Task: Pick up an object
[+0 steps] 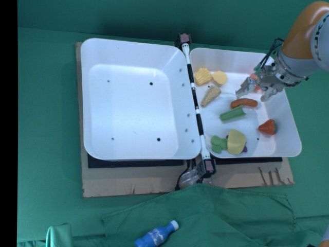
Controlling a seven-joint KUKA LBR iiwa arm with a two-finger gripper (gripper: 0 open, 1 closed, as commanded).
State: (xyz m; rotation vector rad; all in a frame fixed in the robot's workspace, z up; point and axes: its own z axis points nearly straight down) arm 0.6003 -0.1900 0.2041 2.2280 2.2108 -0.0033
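Note:
The right bin (288, 138) holds several toy foods. A ridged yellow piece (203, 76) and a smaller orange-yellow piece (219, 77) lie at its upper left, with a tan cone (210, 94) below them. A red-orange sausage (243, 103) and a green stick (233, 114) lie in the middle. A red piece (267, 127) sits at the right. A green lump (219, 143) and a yellow slab (236, 141) are at the front. My gripper (253, 93) hovers just above and behind the sausage, open, with nothing between its fingers.
The left bin (103, 55) stands beside the right one, joined along a black-and-white divider (194, 102). Both rest on cardboard (128, 189) over green cloth. A blue bottle (156, 234) lies on the cloth at the front.

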